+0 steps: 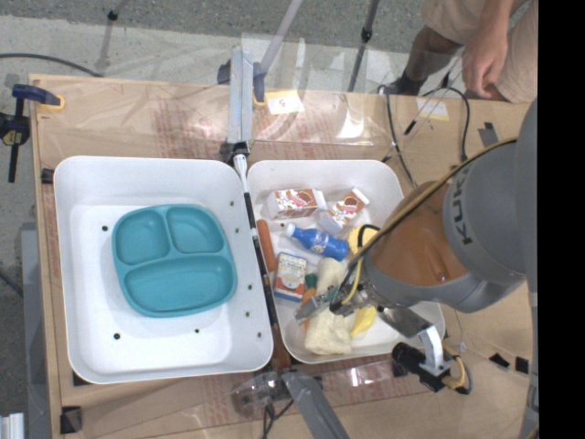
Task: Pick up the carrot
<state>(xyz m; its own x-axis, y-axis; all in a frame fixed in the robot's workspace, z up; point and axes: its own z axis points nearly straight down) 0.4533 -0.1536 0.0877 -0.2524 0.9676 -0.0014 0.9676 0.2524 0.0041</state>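
Now the arm (457, 236) reaches in from the right and hangs low over the right bin (395, 179), its gripper (318, 304) down among the clutter near the bin's front half. Whether anything sits in its grasp I cannot tell; the tip is buried in a crowd of objects. The carrot (263, 241), as best I can judge, is that slim orange-red piece lying along the bin's left wall, just beside the divider, well up and to the left of the gripper. So they're apart, and that's the worry. Right around the gripper lie a pale yellowish piece (327, 333), a yellow item (363, 321) and a small printed carton (291, 274), with a blue-and-white bottle (317, 240) just behind. Close here and it could snatch any one of those instead. And the carrot itself is a tricky customer: hugging the wall, there's little room for a finger on the wall side, so a descent might clip the rim or pinch one end and send the thing rolling. Two more cartons (297, 201) sit at the back, out of the fray. Over in the left bin (73, 245), the teal divided plate (174, 259) waits untouched.
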